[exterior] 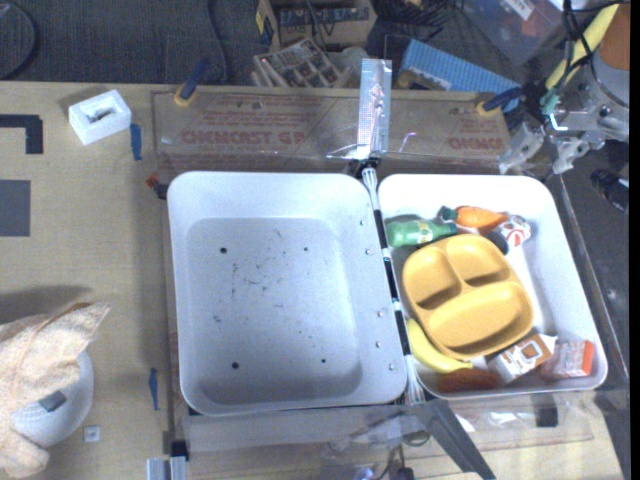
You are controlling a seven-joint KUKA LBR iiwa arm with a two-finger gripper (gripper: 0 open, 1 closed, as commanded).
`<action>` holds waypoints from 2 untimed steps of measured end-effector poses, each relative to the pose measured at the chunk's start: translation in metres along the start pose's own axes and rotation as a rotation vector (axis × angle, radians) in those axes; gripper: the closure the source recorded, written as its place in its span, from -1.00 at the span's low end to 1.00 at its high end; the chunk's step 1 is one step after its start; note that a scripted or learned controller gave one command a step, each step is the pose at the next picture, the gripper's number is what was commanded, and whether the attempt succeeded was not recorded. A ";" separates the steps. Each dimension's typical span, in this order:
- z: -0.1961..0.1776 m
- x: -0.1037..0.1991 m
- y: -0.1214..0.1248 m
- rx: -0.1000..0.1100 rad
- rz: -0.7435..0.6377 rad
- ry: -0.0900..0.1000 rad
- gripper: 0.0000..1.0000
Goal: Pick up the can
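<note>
The can (515, 232), small and red and white, lies at the back of the right bin (575, 268), tucked between an orange carrot-like toy (478, 216) and the back rim of a yellow divided plate (466, 295). My gripper (541, 151) hangs outside the bin, above the bench beyond its back right corner. It is well apart from the can, up and to the right of it. Nothing is seen in it.
The right bin also holds a green bottle (417, 232), a banana (432, 354) under the plate, and small cartons (545, 356) at the front right. The left bin (270, 288) adjoins it. A clear panel (260, 133) stands behind both bins. Cables hang at top right.
</note>
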State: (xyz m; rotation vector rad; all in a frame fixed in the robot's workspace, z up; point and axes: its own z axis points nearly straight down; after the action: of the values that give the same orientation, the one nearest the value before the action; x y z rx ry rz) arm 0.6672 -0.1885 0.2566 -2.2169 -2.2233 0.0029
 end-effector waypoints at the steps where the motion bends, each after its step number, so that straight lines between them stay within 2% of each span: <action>1: 0.136 0.044 0.000 0.001 -0.015 0.000 -1.00; 2: 0.170 -0.001 0.002 -0.004 -0.217 0.002 -1.00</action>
State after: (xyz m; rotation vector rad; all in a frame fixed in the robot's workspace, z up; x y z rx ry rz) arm 0.6691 -0.1896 0.0869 -1.9644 -2.4508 -0.0046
